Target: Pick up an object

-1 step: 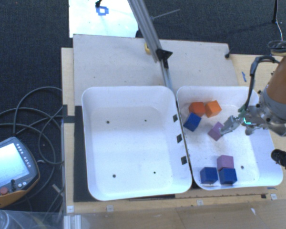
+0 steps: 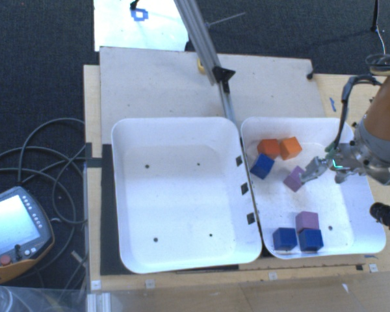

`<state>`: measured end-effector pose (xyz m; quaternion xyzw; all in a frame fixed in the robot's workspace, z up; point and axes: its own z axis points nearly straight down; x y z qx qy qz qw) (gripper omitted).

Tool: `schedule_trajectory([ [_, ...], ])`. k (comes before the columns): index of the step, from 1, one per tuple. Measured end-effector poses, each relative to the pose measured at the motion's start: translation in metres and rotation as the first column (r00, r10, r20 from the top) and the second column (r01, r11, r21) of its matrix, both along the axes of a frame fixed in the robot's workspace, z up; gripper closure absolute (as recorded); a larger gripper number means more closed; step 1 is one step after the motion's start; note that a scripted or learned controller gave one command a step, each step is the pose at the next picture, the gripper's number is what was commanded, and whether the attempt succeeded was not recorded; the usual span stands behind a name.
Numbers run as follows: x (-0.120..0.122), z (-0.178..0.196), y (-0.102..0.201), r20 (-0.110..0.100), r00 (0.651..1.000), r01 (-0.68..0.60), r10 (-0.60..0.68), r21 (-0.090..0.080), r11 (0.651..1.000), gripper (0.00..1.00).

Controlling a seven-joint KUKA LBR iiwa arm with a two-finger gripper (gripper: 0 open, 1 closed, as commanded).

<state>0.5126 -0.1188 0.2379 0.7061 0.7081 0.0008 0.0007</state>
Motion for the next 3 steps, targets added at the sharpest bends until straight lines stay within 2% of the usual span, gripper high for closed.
schedule_trajectory([
  [3, 0.012, -0.150, 0.005, -0.004, 1.000, 0.000, 0.000, 0.001, 1.000, 0.00],
])
